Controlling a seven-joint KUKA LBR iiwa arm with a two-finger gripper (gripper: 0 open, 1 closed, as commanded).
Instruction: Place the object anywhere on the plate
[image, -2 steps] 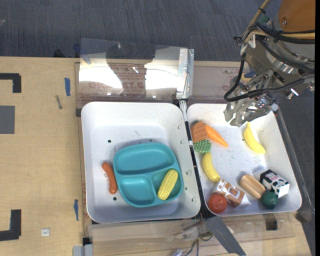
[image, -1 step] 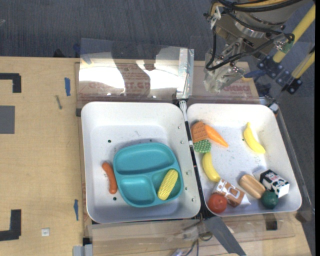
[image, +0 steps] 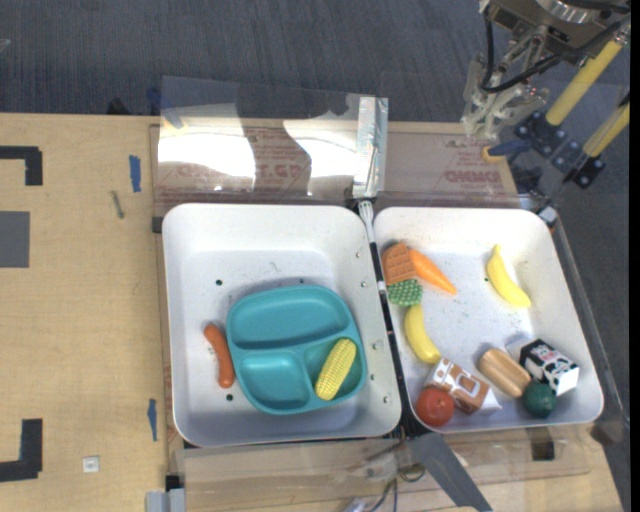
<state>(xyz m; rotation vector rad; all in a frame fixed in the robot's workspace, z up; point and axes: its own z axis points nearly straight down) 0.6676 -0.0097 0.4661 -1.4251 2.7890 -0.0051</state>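
Observation:
A teal divided plate (image: 285, 320) lies in the left bin (image: 190, 240). A yellow corn cob (image: 336, 367) rests in the plate's lower right compartment. An orange-red sausage (image: 220, 355) lies on the bin floor just left of the plate, outside it. My gripper (image: 495, 112) hangs high at the top right, beyond the far edge of the right bin (image: 560, 250) and well apart from every object. I see nothing held under it.
The right bin holds a carrot (image: 432, 271), an orange waffle piece (image: 398, 262), a green piece (image: 404, 292), two bananas (image: 422, 335) (image: 507, 277), a tomato (image: 435, 405), a small box (image: 465, 385), a bread roll (image: 503, 372), a black-and-white carton (image: 550, 365) and a green ball (image: 538, 400).

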